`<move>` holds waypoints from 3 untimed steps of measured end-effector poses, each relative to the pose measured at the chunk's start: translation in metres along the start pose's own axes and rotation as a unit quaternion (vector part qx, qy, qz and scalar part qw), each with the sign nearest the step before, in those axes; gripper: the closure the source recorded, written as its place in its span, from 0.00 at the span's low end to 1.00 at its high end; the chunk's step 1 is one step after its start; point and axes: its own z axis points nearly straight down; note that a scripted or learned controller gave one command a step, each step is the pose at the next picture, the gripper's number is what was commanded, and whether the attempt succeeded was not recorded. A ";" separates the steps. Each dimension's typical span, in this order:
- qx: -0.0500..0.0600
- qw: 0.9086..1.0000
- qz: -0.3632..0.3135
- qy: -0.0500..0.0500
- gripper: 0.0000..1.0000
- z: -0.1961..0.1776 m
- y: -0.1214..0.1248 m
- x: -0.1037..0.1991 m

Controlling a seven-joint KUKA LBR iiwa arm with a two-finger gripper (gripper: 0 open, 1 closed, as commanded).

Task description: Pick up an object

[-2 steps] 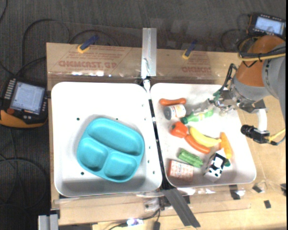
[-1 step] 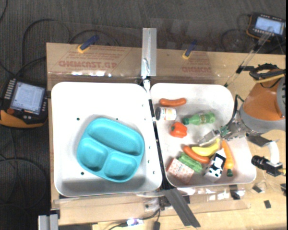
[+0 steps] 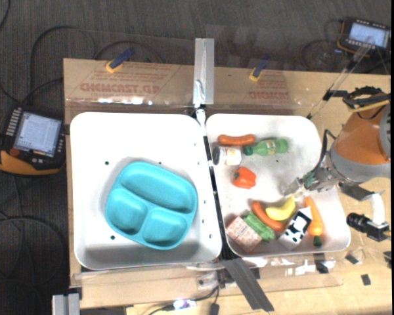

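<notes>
The right bin (image 3: 315, 143) holds a mixed pile. At its back lie a red sausage (image 3: 236, 139), a green bottle (image 3: 266, 147) and a small white jar (image 3: 231, 155). An orange pepper (image 3: 245, 177) sits alone near the middle. Toward the front are a yellow banana (image 3: 280, 210), an orange carrot (image 3: 314, 218), a black-and-white block (image 3: 295, 228) and a pinkish box (image 3: 243, 235). My gripper (image 3: 300, 184) hangs low over the bin's right side, just above the banana and carrot, with nothing visibly held.
The left bin (image 3: 92, 136) carries a teal divided tray (image 3: 151, 203). A ridge (image 3: 209, 176) separates the two bins. The arm's orange band (image 3: 361, 151) stands over the right bin's right rim. Handheld pendants and cables lie around the bench.
</notes>
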 end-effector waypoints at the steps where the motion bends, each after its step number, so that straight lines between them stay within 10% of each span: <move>1: 0.011 0.988 -0.151 0.004 1.00 -0.093 0.040 0.031; 2: 0.012 0.988 -0.152 0.005 1.00 -0.098 0.041 0.032; 3: 0.011 0.988 -0.155 0.004 1.00 -0.123 -0.027 0.021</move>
